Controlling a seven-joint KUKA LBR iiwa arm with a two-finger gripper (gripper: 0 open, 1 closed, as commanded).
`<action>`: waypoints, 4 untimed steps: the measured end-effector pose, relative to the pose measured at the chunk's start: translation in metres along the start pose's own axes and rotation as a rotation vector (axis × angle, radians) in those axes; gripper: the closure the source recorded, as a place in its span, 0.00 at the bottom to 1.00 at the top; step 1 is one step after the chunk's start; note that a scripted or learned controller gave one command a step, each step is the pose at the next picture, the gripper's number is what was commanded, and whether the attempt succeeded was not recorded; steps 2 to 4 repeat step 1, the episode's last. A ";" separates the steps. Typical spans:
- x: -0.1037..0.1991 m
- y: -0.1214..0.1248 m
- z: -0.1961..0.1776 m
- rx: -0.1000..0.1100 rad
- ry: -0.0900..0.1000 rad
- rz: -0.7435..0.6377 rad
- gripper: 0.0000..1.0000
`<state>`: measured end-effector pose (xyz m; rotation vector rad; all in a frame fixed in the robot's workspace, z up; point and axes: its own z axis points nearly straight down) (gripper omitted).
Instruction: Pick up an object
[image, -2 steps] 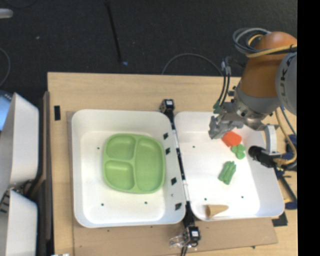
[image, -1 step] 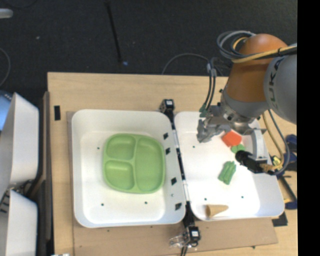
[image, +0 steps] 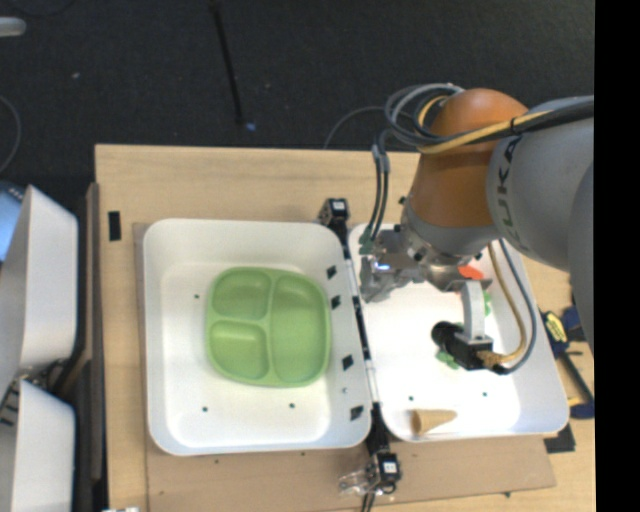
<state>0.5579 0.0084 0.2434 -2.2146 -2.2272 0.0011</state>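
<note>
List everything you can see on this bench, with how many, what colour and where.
Bench: one, pale wood, under both bins.
Left bin: one, white, on the bench's left part.
Right bin: one, white, beside the left bin.
Divided plate: one, green, middle of the left bin.
Wedge: one, tan, near the right bin's front edge.
Small orange thing: one, partly hidden under the arm, in the right bin.
Arm: one, grey with an orange band, over the right bin.
Gripper: one, at the right bin's left wall.

left bin (image: 180, 400) beside right bin (image: 410, 350) on bench (image: 220, 180).
</note>
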 end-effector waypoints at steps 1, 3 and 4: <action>0.056 -0.014 0.009 -0.001 0.001 -0.002 1.00; 0.056 -0.014 0.009 -0.001 0.001 -0.002 1.00; 0.056 -0.014 0.009 -0.001 0.001 -0.002 1.00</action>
